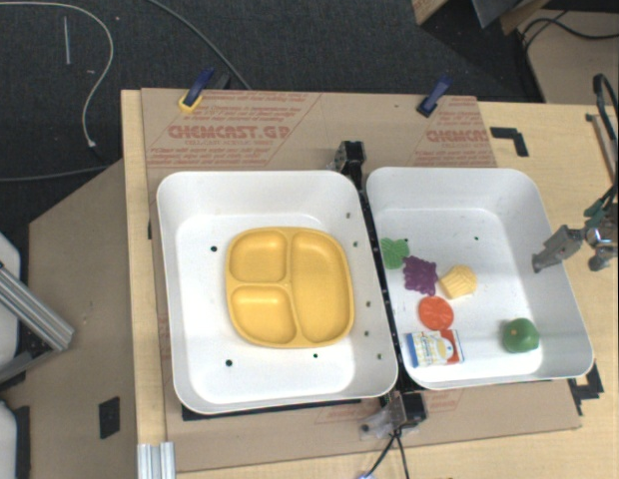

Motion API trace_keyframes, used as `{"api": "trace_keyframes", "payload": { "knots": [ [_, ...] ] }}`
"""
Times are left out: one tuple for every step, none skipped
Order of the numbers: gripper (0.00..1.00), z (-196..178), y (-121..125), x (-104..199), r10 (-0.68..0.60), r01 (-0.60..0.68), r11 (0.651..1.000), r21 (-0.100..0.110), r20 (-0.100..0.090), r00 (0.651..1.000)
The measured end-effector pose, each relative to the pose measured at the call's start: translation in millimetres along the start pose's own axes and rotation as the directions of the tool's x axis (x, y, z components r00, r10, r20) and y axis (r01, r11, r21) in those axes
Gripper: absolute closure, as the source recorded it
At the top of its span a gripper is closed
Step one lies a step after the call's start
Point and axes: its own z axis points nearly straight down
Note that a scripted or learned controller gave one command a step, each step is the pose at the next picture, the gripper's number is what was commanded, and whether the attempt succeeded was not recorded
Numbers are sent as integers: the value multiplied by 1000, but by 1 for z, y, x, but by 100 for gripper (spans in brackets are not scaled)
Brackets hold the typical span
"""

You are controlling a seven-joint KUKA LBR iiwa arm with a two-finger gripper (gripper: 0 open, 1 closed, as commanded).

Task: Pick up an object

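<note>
The tool (574,243), fingers seemingly parted and holding nothing, hovers at the right bin (519,193)'s three-o'clock rim. The green ball (519,334), at five o'clock, stands clear of its neighbours; a centred, vertical descent there looks the safest grasp.

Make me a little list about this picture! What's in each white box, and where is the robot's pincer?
left bin: one yellow plate with three sections
right bin: six small things
near its left wall: green toy
middle: purple toy, yellow toy, orange-red toy
front: small white card with red and blue print
front right corner: green ball-like toy
pincer: over the right bin's right rim, nothing seen between its fingers
table: light wood
</note>
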Motion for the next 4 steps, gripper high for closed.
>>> {"api": "trace_keyframes", "payload": {
  "knots": [
    [0, 62, -3, 5, 0, 0, 1000, 7, -3, 1000],
    [0, 105, -3, 5, 0, 0, 1000, 5, -2, 1000],
    [0, 168, -5, 6, 0, 0, 1000, 6, -3, 1000],
    [100, 154, -3, 6, 1, -1, 1000, -1, -1, 1000]
  ]
}}
